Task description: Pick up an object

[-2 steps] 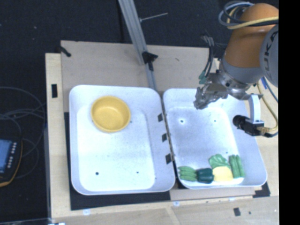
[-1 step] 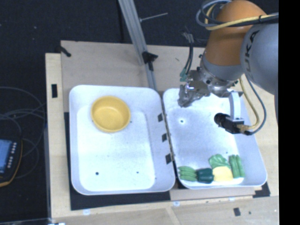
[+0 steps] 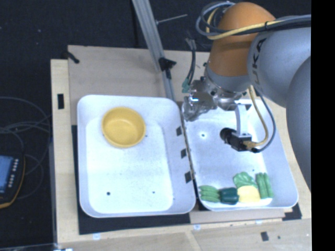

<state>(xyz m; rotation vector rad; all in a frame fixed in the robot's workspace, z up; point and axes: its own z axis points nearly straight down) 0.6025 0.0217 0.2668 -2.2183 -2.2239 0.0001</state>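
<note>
While the grey arm's gripper (image 3: 196, 107) hangs over the right white bin (image 3: 277, 156), finger state indiscernible, green and yellow toys (image 3: 238, 190) lie at its near edge.

Light wooden bench (image 3: 115, 67), two shallow white bins side by side on it. Left bin (image 3: 128, 192) and right bin (image 3: 277, 161) touching along inner rims. Black mat (image 3: 84, 221) under left bin's edges.

My orange band (image 3: 238, 27) shines glossy; the white bins (image 3: 131, 192) look smooth plastic, the bench (image 3: 112, 69) matt wood.
</note>
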